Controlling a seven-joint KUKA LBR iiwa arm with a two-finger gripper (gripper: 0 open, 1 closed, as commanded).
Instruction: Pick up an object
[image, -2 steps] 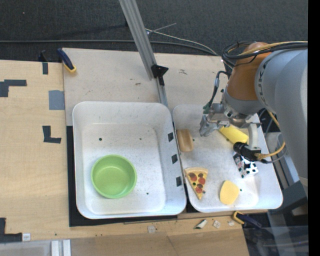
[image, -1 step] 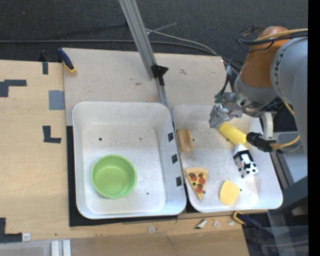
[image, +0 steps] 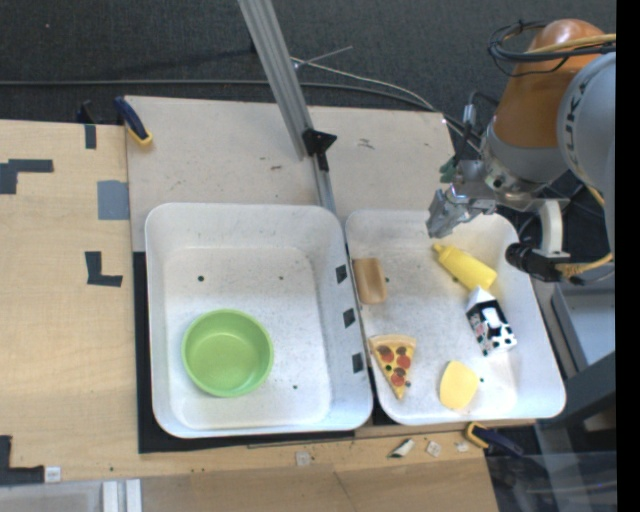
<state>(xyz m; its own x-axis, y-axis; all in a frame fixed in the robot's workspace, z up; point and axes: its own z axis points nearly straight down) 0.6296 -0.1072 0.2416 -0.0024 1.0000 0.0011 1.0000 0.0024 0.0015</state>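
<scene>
Gripper fingertips too small and dark against the right bin rim to tell open from closed. Arm cut off by the top and right edges, so only the orange band and wrist visible. Markings on the small black-and-white carton too blurred to read; scraps below the bin too small to identify.

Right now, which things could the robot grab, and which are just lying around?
Could be grabbed: yellow bottle, black-and-white carton, pizza slice, yellow piece, brown block, green bowl; the gripper hangs above the bottle.

Lying about: clamp, metal pole.
</scene>
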